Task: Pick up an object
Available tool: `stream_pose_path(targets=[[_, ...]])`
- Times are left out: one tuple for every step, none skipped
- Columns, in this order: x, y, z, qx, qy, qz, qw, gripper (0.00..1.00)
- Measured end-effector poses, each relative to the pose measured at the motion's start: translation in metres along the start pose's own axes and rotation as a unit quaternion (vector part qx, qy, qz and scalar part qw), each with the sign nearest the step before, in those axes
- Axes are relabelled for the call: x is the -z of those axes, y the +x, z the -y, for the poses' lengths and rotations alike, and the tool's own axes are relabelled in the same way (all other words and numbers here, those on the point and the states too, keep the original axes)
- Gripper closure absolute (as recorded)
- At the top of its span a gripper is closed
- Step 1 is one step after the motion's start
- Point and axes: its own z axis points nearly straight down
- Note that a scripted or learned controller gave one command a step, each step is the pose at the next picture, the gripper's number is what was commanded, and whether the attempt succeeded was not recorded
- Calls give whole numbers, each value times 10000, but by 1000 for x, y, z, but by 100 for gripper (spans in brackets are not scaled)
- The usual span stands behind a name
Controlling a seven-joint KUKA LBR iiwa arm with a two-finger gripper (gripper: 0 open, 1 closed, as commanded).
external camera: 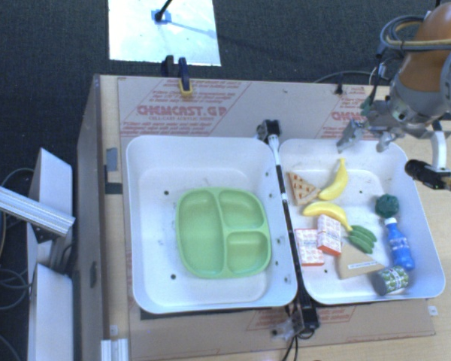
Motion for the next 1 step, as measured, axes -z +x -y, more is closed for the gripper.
stream_pose_path(targets=[[-111, -1, -2, 5, 10, -5, 10000, 0]])
